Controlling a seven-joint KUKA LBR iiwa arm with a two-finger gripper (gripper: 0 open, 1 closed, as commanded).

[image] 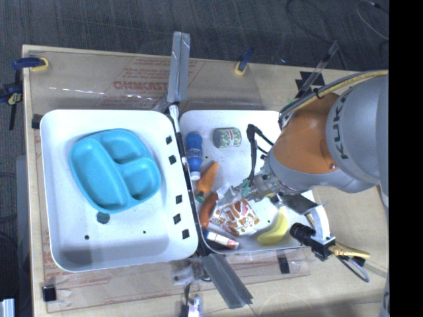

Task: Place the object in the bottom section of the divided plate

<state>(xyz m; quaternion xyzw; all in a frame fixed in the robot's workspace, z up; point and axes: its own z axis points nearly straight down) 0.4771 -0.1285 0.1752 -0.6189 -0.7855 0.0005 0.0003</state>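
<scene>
A blue divided plate [117, 169] lies in the left white bin [66, 243], with three sections and nothing on it. The arm reaches in from the right over the right bin [264, 121]. Its gripper [246, 189] hangs low above a crinkled red and white snack bag [235, 218] in the middle of that bin. The orange wrist band and grey body hide the bin's right part. Nothing shows between gripper and bag clearly enough to call it held.
Around the bag in the right bin lie a blue bottle [193, 149], a small green can [227, 137], an orange carrot [207, 177], a red piece [208, 207], a yellow banana [274, 230] and a pink tube [222, 240]. A dark spot [103, 218] marks the left bin's floor.
</scene>
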